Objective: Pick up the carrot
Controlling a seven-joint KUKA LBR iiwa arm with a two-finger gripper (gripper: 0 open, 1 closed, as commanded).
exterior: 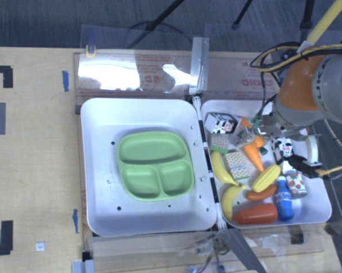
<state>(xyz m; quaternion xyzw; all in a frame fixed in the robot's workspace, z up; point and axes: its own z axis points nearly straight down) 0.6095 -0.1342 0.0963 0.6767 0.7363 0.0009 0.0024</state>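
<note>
The carrot (254,152) lies in the right bin (321,209), slanting among the clutter with its thick end toward the bin's upper middle, a patterned square block (237,165) just to its left and an ear of corn (266,177) just below its tip. Around these lie two bananas (223,169), a red sausage-shaped piece (255,213) and a blue bottle (284,201), while the left bin (97,124) holds a green divided plate (155,164). The gripper (270,124) hangs over the right bin's upper part, just above and right of the carrot, and whether its claw is open or closed cannot be told from here.
</note>
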